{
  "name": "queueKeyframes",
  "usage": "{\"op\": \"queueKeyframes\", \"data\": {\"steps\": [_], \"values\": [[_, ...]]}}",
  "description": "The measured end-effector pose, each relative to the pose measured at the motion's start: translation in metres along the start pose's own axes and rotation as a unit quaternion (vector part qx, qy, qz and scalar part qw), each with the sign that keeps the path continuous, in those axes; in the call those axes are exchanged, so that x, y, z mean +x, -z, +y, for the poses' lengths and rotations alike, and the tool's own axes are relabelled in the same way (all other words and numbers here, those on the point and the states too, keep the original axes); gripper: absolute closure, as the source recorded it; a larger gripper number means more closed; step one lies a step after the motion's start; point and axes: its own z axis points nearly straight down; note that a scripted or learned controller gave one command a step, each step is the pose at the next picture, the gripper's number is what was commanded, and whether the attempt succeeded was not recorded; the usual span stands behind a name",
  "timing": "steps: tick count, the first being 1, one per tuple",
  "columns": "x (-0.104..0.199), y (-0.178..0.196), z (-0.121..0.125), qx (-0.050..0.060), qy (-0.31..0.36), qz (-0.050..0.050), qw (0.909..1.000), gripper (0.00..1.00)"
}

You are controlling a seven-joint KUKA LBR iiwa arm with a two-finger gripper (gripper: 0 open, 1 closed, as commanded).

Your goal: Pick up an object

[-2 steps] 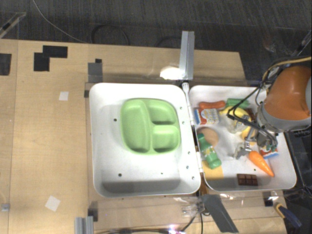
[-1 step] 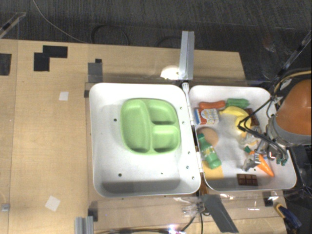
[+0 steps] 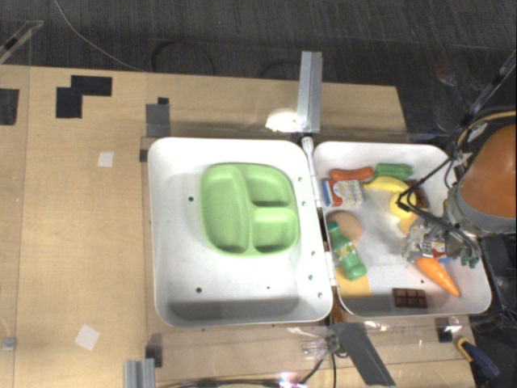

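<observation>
My gripper [image 3: 426, 246] hangs low in the right bin [image 3: 477, 301], reaching in from the right under the orange band of the arm [image 3: 491, 178]. An orange carrot [image 3: 439, 274] lies just below and right of it, touching or nearly touching the gripper. A yellow banana [image 3: 393, 193] sits up and left of it. Further left in the same bin lie a red sausage [image 3: 351, 174], a green piece [image 3: 393, 169], a small red-and-white carton [image 3: 346, 192], a tan egg-like piece [image 3: 347, 225], a green bottle [image 3: 347, 257] and a brown chocolate bar [image 3: 410, 298].
The left bin [image 3: 174, 297] holds a green divided plate [image 3: 247, 208]. A metal post [image 3: 309, 95] stands behind the wall between the bins. Cables run along the arm at the right edge.
</observation>
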Motion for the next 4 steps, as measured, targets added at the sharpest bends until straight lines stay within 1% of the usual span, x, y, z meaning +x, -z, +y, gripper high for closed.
{"op": "queueKeyframes", "data": {"steps": [1, 2, 3, 4], "values": [[-0.016, 0.112, 0.027, -0.002, 0.119, 0.01, 0.9928, 1.0], [-0.016, 0.111, 0.026, -0.003, 0.119, 0.011, 0.9928, 0.0], [0.015, -0.012, 0.001, -0.003, 0.178, 0.01, 0.984, 0.0], [-0.049, -0.017, 0.023, -0.003, 0.224, 0.008, 0.9745, 0.0]]}}
